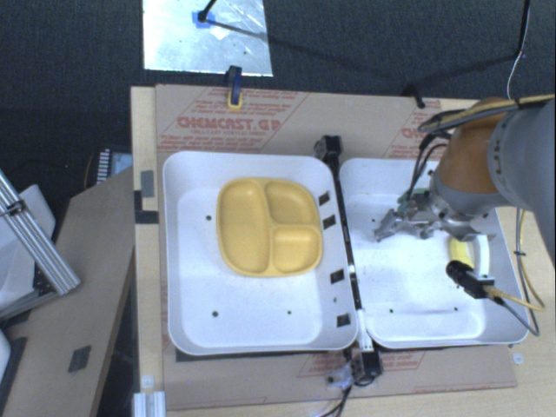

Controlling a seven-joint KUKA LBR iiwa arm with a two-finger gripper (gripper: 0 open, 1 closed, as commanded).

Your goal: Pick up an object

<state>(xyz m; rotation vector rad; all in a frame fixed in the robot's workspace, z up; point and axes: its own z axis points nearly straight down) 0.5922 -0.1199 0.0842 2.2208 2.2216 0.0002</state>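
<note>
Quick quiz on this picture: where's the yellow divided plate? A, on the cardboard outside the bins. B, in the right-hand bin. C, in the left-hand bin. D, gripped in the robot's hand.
C: the yellow divided plate lies flat in the left-hand bin, while the hand hangs over the right-hand bin.

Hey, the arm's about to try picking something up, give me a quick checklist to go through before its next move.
1. Something to pick in the left bin: ok, a yellow divided plate lies flat there.
2. Plate stands apart from the bin walls: ok.
3. Something to pick in the right bin: ok, a small yellow thing lies partly hidden under the arm.
4. Hand lined up over that yellow thing: not ok, it is over bare bin floor beside it.
5. Hand free to grasp: cannot tell.
</note>
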